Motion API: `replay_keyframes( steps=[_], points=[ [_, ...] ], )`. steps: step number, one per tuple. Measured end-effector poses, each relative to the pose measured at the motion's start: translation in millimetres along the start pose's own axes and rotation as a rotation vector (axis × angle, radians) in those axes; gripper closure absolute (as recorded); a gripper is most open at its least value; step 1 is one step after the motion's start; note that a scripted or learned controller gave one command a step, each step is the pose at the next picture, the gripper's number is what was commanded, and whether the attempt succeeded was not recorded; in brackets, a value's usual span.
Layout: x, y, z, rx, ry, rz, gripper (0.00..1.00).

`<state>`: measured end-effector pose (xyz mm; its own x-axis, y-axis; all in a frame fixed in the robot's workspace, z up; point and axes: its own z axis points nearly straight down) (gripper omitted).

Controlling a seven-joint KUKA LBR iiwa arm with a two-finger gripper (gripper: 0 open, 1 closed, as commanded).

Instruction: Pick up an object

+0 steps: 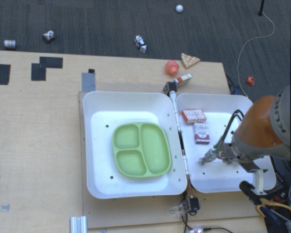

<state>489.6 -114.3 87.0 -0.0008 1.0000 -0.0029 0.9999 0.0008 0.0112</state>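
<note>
We see the tool (205, 159) low in the right bin (213, 182), tips over the bare white floor near that bin's left wall; its fingers look pressed together or nearly so, nothing between them; we can't tell if the tips touch the floor. The grey arm with its orange band (257, 127) comes in from the right and covers that bin's right side.

Candidate objects in the right bin: a red-and-white patterned box (193, 115) near the upper left corner; a second small red-and-white box (201, 133) just below it, touching or nearly touching; both lie flat, and sit up and to the left of the tool, apart from it.

Left bin (95, 145) holds a green divided plate (142, 149), three compartments, lying flat around the centre; nothing in the compartments that we can see.

On the counter (41, 145) beyond the bins: a red ball-like item (172, 67), a pizza-slice toy (190, 59) beside it, a small red-and-white tube (184, 78) near the bins' top junction; black tape patches (45, 67) at upper left.

On the grey carpet (100, 22) further back: a white ball (179, 8), a few small scattered items too small to identify, and a small red item (250, 81) at the right by a thin white cable (254, 41).
</note>
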Motion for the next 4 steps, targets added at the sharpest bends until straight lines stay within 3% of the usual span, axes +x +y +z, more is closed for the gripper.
replay_keyframes(
  steps=[1,2,3,4],
  points=[
    [0.3,2.3,-11.4,-0.006,0.000,-0.001,1.00],
    [0.4,2.2,-11.3,-0.006,0.000,-0.001,0.00],
    [28.9,-0.2,-0.3,0.000,-0.002,-0.001,0.00],
    [30.0,2.2,-11.6,-0.006,0.000,-0.004,1.00]
  ],
)
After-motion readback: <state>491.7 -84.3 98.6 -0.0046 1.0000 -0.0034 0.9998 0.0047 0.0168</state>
